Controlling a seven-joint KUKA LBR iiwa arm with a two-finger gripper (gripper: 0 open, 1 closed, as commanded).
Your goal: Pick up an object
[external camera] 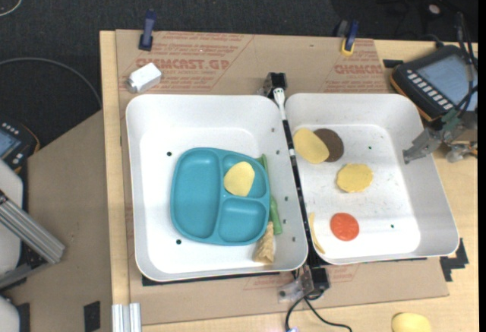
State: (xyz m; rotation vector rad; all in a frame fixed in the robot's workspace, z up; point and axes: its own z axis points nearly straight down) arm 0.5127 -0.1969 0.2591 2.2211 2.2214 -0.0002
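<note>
dark carpet surrounds the table (220,57), whose top is a brown cardboard sheet clamped at the upper edge. two shallow white bins sit on it side by side, touching along the middle of the frame. the left bin (152,171) holds a teal divided plate (201,201) at its centre; a pale yellow round piece (240,178) lies in the plate's upper right compartment. a green stick (271,197) runs along the plate's right edge, and a tan crumbly piece (266,247) rests at the plate's lower right corner. the right bin (410,201) holds a yellow disc (310,146) overlapping a dark brown disc (330,143) at its upper left, a yellow round piece (355,178) near the centre, and a red disc (345,227) below it. a thin pale slice (312,232) leans at the bin's lower left wall. the gripper (418,150) sits at the right bin's right rim, well apart from every object; whether its jaws are open or closed cannot be told. a small white block (144,77) lies on the cardboard at upper left.
</note>
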